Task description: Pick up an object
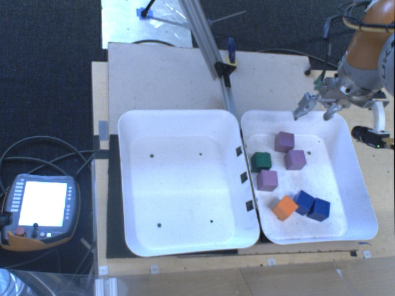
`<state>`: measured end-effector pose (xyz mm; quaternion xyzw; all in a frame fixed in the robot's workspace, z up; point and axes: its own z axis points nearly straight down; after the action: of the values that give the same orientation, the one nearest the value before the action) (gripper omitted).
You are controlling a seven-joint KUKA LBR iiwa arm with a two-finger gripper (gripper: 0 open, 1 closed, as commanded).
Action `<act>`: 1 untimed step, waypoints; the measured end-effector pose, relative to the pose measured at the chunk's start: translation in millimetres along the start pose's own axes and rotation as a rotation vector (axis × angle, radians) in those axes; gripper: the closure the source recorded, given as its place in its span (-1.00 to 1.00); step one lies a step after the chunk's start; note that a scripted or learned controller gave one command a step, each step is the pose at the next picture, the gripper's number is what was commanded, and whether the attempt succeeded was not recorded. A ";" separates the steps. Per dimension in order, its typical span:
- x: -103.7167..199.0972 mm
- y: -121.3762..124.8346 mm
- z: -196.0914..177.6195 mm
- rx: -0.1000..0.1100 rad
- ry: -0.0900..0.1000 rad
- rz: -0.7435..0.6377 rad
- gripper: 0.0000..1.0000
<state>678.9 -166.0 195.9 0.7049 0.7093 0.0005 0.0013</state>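
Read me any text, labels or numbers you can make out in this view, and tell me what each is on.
No text is readable.
Teach pendant: its screen glows blank white; the markings beside its buttons are too small to read.
Small dark tags on the divide between the two bins: too blurred to read.
The blocks, such as the orange block, bear no markings.

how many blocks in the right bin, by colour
purple blocks: 3
blue blocks: 2
green block: 1
orange block: 1
total: 7, all in the right bin
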 end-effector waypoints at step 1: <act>-0.3 -0.1 0.0 0.001 -0.001 0.000 -1.00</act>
<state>678.8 -166.3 195.9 0.7051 0.7091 0.0000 0.0013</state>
